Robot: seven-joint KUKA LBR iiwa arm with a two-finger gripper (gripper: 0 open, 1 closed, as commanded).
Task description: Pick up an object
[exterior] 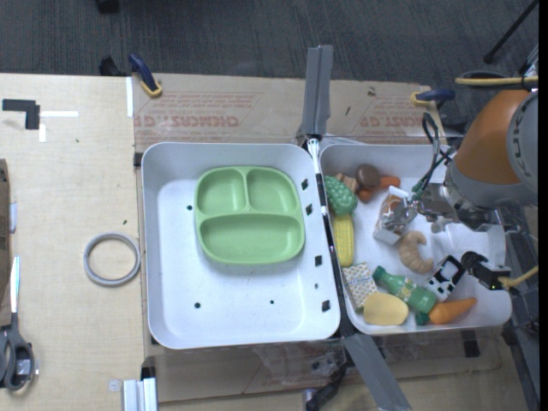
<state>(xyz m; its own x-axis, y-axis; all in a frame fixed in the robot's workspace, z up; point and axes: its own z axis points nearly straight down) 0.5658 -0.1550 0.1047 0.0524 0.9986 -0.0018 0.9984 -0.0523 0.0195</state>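
Scissors [15,354]: on the bench at the near left edge, handles toward the front, closest to the camera.
Tape ring [111,258]: flat on the bench, just left of the left bin.
Left bin [171,298]: white and shallow; holds one thing.
Green plate [249,213]: three compartments, lying flat in the far half of the left bin.
Right bin [488,315]: white, side by side with the left bin; crowded with toy food.
Corn [343,239]: yellow cob along the right bin's left wall, with a green bumpy piece [340,195] just beyond it.
Cracker [360,282]: pale patterned square, near the front left of the right bin.
Lemon [385,309]: yellow, at the front wall, touching the green bottle [406,288] lying tilted beside it.
Croissant [414,251]: tan, mid-bin, just in front of my fingers.
Carrot [451,310]: orange, at the front right corner.
My gripper [396,216]: low over the middle of the right bin, reaching in from the right; the fingers pinch a crumpled silvery object [391,223].
My arm [497,157]: grey with an orange band, above the bin's right side.
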